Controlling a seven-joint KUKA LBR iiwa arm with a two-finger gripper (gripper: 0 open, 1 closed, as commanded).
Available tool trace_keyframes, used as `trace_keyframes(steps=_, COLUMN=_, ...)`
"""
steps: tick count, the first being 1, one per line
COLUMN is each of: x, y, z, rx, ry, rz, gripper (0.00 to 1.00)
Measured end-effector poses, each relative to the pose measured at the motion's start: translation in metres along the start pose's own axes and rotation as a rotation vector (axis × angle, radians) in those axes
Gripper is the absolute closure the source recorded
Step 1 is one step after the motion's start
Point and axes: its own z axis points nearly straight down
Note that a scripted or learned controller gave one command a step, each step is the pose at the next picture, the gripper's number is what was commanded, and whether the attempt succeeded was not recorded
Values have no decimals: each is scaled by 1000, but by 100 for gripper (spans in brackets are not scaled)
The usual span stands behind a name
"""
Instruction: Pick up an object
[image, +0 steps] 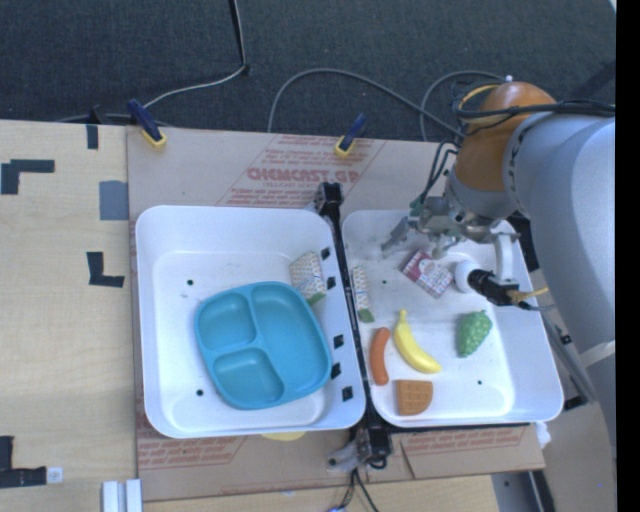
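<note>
The gripper hangs over the right bin near its 12 o'clock edge. Its fingers look spread apart, with nothing seen between them. The red-and-white packet lies flat and slightly tilted on the bin floor, just at 6 o'clock of the fingers. Its upper edge is close under them, though whether they touch cannot be told. The same bin holds several more things. A pale printed wrapper sits against the wall at 9 o'clock. An orange carrot-like piece stands lengthwise at about 7 o'clock. A yellow banana lies just beside it, at 3 o'clock of it. An orange-brown waffle square is at 6 o'clock, near the front rim. A green lumpy piece sits at about 4 o'clock, well apart from the rest. The left bin carries a blue divided plate across its centre and lower half. A small patterned packet rests at 1 o'clock of the plate, close to the wall the two bins share. Both bins sit on a cardboard sheet, which two blue-and-yellow clamps pin at its 12 o'clock edge to the wooden worktop.
</note>
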Motion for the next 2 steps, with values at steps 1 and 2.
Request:
trace_keyframes(steps=1, x=6, y=-19, z=17, rx=14, ry=3, rz=1, gripper=0)
trace_keyframes(steps=2, x=5, y=-19, z=6, rx=13, ry=2, rz=1, gripper=100)
